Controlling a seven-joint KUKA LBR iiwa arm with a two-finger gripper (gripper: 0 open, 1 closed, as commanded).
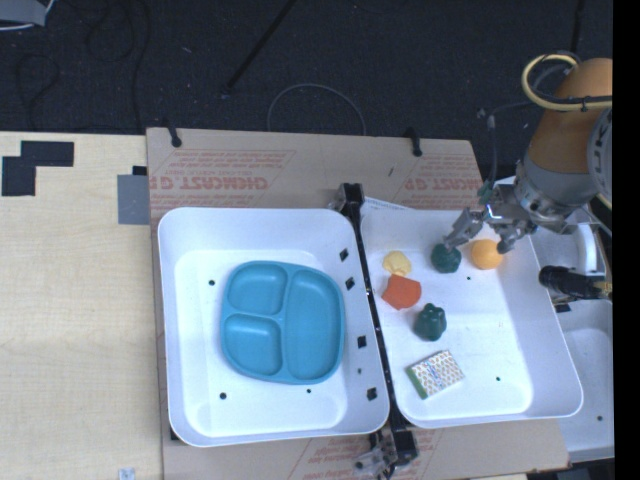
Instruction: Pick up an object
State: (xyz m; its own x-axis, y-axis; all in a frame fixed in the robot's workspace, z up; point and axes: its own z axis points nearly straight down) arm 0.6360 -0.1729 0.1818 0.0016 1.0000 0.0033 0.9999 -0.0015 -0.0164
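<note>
- Spread apart, the jaws of the gripper (487, 230) hang over the far right part of the right bin (545, 393); an orange ball (486, 254) sits just below and between the fingers, though whether they touch it I cannot tell, and nothing is clearly clasped.
- Just left of the orange ball lies a dark green round object (445, 258), close by the left finger.
- Further left in the same bin, a small yellow object (397, 263) rests on the floor, and an orange-red block (402, 292) lies just near of it.
- Another dark green object (431, 321) lies right of and nearer than the red block.
- A flat patterned packet (436, 373) lies tilted in the near part of the right bin.
- Beside it, the left bin (190, 408) holds a blue divided plate (282, 320) with three compartments, lying flat at its middle.
- Both bins rest on a cardboard sheet (290, 173).
</note>
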